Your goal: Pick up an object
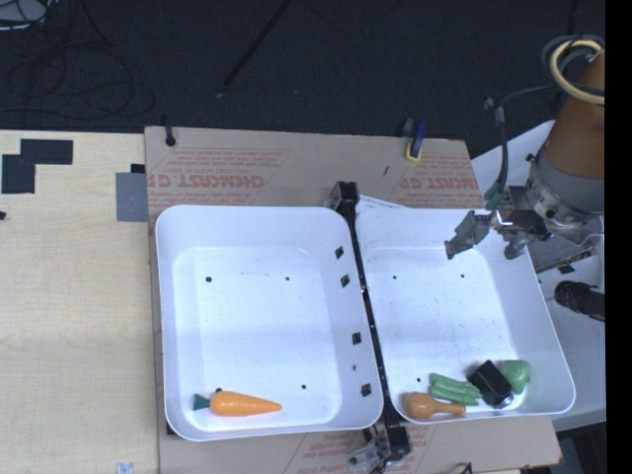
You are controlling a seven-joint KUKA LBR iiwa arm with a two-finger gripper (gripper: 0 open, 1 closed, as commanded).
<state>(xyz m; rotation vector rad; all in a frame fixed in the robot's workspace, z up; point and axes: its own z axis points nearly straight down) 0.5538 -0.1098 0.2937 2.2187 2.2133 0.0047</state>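
The gripper hangs over the far edge of the right bin, up near that bin's top right corner, with the arm coming in from the right. Its two fingers stand spread, one out to the left at and one nearer the wrist, and there's nothing between them: open and empty, though the fingers are dark and small here, so I'd hedge on just how wide.

Now, the targets. Closest is a cluster at the near edge of the same bin, straight down the view from the gripper and a touch right: a green pod, a black block leaning on it, a green lump behind that, and an orange gourd at the front. They're touching or overlapping, packed into the near corner against the rim. The pod and gourd both lie long-ways roughly left to right along that near wall.

The other option is the carrot, alone in the left bin, near its front left, long axis left to right, tip pointing right. It's well apart from the gripper, across the divider.

My read: the cluster is the nearer reach but crowded and tight to the wall; the carrot is farther but has open white floor on all sides but the front.
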